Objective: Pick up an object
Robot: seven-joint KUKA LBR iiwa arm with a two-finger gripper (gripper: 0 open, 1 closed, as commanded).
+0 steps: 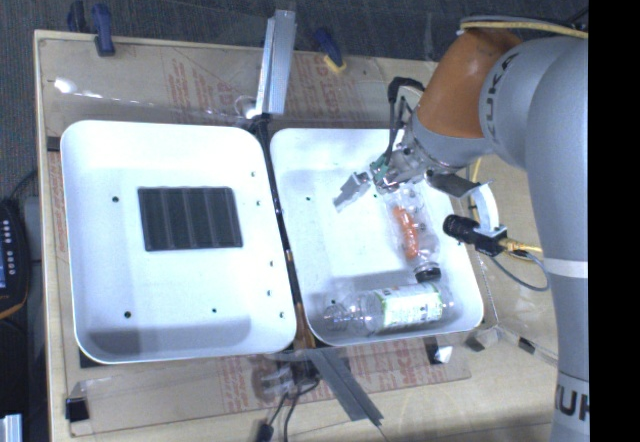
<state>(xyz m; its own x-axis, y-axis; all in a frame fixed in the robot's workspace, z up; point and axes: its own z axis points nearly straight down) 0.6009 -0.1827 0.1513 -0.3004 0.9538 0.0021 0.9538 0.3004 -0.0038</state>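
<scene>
Gripper [352, 188] hangs over the right bin [310, 260], centre-right of frame, fingers spread, nothing between them. Orange-filled bottle [408, 225] lies just right of it; a larger bottle [395, 310] lies along the bin's lower wall. Best bet: straddle a bottle across its width, then close.

Bright, even light; slight softness.
</scene>
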